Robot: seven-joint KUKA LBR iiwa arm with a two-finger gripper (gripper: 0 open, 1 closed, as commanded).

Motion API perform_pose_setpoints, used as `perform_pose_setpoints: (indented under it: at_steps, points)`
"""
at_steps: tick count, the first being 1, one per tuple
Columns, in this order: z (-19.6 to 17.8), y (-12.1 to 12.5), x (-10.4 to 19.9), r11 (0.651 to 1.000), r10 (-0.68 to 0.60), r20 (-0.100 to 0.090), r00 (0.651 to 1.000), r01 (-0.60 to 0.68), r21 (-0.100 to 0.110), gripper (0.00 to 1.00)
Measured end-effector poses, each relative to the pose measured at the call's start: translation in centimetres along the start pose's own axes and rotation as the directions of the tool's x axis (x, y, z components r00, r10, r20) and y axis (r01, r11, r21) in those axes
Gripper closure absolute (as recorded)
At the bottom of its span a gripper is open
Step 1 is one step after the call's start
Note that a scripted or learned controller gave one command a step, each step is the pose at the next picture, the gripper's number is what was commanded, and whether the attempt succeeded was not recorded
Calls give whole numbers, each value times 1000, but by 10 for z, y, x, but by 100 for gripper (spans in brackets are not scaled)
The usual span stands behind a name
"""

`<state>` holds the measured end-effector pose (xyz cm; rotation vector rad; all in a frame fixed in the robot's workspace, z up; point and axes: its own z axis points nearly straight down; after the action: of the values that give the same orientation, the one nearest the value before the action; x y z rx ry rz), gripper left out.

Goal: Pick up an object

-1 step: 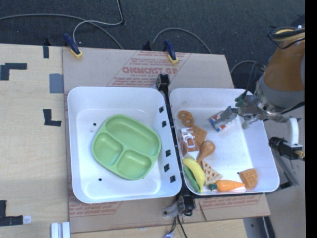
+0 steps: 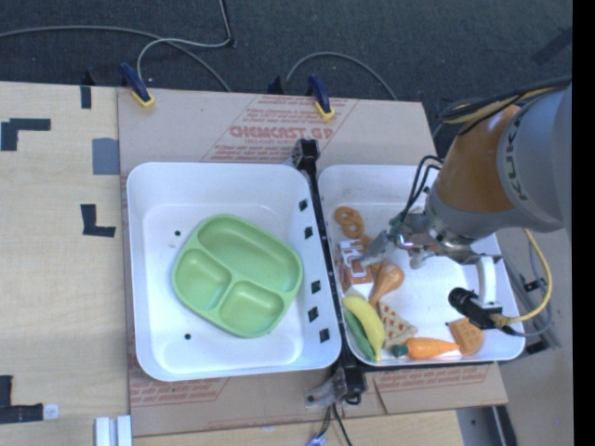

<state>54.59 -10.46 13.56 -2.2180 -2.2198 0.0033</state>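
Camera view – claw (image 2: 386, 246) in right bin (image 2: 423, 177) nr divider, toys (image 2: 372, 319) crowd front edge, claw state unclear

left bin (image 2: 149, 277): white
divided plate (image 2: 237, 274): pale green, in the left bin
right bin (image 2: 372, 179): white, beside the left bin
pretzel (image 2: 350, 218): orange-brown
banana (image 2: 363, 321): yellow, green along one edge
carrot (image 2: 430, 348): orange
pizza slice (image 2: 397, 327): tan with red spots
cardboard sheet (image 2: 270, 133): brown, red lettering, under the left bin
clamps (image 2: 137, 85): blue and yellow
arm (image 2: 497, 170): grey, orange band
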Motion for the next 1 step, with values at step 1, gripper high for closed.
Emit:
perform_pose_setpoints:
  at_steps: [1]
  points:
    - [29, 1, 4, 1000, -1, -2, 1000, 1, -17, 0]
